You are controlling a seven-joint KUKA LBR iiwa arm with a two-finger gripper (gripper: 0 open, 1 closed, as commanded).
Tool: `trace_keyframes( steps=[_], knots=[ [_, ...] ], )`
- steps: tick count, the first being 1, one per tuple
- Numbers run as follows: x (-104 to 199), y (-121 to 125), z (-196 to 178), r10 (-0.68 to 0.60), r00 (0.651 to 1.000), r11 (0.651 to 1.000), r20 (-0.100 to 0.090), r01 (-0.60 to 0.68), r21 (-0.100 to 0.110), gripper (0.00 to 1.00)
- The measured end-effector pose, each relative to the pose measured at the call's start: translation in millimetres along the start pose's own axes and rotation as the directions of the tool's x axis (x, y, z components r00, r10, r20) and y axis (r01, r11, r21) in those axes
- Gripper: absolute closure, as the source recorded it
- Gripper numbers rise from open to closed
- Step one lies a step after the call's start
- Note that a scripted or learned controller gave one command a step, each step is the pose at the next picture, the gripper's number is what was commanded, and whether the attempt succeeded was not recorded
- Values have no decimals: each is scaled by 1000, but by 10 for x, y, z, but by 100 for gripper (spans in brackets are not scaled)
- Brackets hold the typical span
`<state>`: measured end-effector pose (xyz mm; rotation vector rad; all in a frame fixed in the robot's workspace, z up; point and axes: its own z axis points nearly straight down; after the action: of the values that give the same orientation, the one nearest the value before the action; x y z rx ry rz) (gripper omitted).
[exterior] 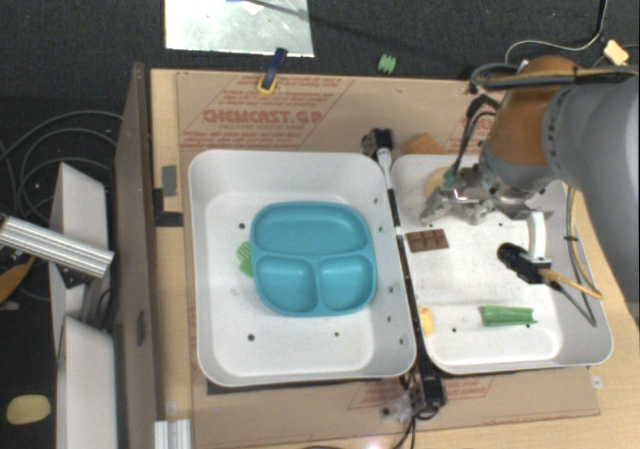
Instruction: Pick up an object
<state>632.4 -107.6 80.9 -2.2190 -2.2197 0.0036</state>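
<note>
The metal two-finger gripper [455, 199] hangs low in the right white bin [580, 342], just above the flat brown chocolate-like bar [428, 239]. Its grip state cannot be told. A green cone-shaped piece [507, 314] lies well below the bar.

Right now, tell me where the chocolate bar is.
The chocolate bar lies in the right bin, near its left wall, just below the gripper and above the green piece.

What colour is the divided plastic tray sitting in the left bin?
Light blue, or turquoise: the three-compartment plastic tray shows plainly in the camera view.
</note>
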Motion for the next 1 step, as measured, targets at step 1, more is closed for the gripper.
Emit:
trace_keyframes(
  steps=[1],
  knots=[
    [71,386,-52,-6,1000,1000,1,6,-10,0]
  ],
)
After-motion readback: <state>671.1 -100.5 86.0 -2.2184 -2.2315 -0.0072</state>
